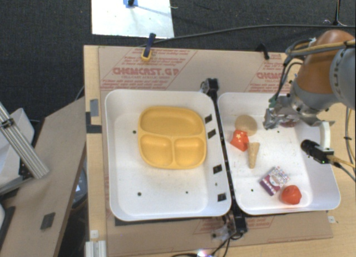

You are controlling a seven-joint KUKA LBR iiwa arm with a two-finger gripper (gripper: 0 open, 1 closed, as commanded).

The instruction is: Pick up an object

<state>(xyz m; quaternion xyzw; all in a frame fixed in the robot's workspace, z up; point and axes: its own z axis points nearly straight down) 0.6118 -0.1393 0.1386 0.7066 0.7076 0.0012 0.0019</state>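
Right bin (322, 192) holds cone (253, 154), tip pointing toward the bench front.

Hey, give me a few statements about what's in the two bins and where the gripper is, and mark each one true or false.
1. The yellow divided plate lies in the left bin. True.
2. The red tomato sits in the left bin. False: it sits in the right bin, near its front corner.
3. The gripper hangs over the right bin's far side. True.
4. The purple packet lies on the yellow divided plate. False: it lies on the right bin's floor beside the red tomato.
5. The ice-cream cone lies in the right bin. True.
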